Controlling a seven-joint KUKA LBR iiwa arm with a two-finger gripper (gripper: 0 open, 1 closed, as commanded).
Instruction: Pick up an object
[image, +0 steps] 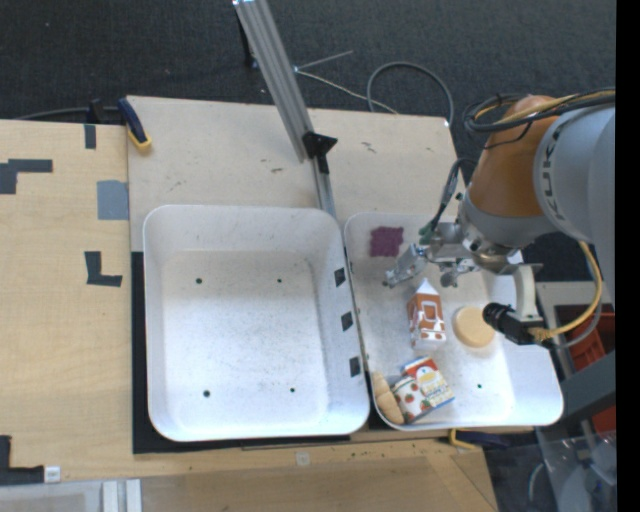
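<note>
Hand (425, 262) hovers low over the right bin (520, 400), just above the small orange-and-white carton (427, 315); I can't tell its state from this angle, nothing visibly held. I'm at the approach step, no grasp yet. Purple block (386, 241) sits near the bin's far corner, tan disc (474, 328) beside the carton. Next I need a straight descent centred on the carton.

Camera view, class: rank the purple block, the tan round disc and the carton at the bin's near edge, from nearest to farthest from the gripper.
From the gripper:
1. Purple block, just left of it, at the right bin's far end.
2. Tan round disc, right of the middle.
3. Carton, at the near edge.
</note>
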